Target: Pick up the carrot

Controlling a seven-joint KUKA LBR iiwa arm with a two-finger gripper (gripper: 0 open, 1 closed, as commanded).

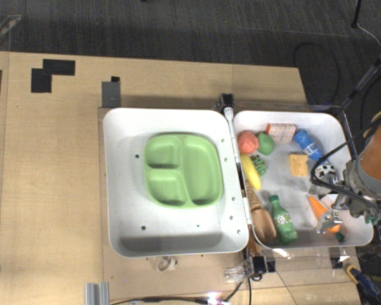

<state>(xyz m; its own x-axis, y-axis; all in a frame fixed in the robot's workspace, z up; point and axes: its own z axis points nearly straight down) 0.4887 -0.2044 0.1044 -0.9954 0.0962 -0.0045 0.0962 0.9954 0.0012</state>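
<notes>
Right there, fingers [331, 221] astride the carrot [319, 208].

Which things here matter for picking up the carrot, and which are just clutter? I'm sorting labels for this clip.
Job: carrot; gripper.

Lying about: green bottle; banana; blue bottle; red ball; green divided plate.

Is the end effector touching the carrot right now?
Cannot tell. In the camera view the end effector overlaps the carrot in the right bin, hiding any contact or gap.
</notes>
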